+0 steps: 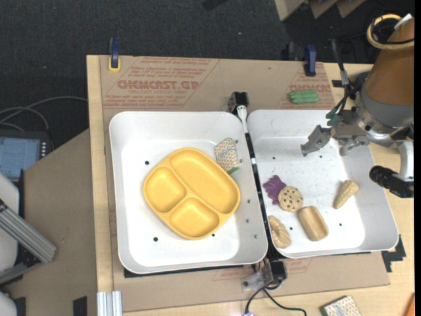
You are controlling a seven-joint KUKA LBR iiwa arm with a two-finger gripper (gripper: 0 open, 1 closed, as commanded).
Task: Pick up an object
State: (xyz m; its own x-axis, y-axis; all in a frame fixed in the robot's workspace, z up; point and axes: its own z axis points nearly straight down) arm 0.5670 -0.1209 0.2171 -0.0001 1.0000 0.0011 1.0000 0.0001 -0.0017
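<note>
Before you, the worktop [164, 87] is covered by a brown sheet printed in red with mirrored lettering; the large word appears to be "CHEMCAST GP", and the finer lines below it are too small to read. Two white bins sit side by side on it. The left bin [128, 176] holds a yellow divided plate [191, 193] with three compartments, and a small patterned packet [227, 154] touches the plate's upper right rim. The right bin [375, 236] holds five small items in its lower half: a purple piece [273, 186], a round cookie [290, 198] just beside it, a brown bread roll [313, 222], a tan lumpy piece [279, 232] near the bin's lower left corner, and a pale cone-shaped piece [345, 193] set apart to the right. The gripper [332, 140] hangs over the upper part of the right bin, well apart from those items; its jaws stand spread with nothing between them. A green object [304, 97] lies on the sheet beyond the right bin
</note>
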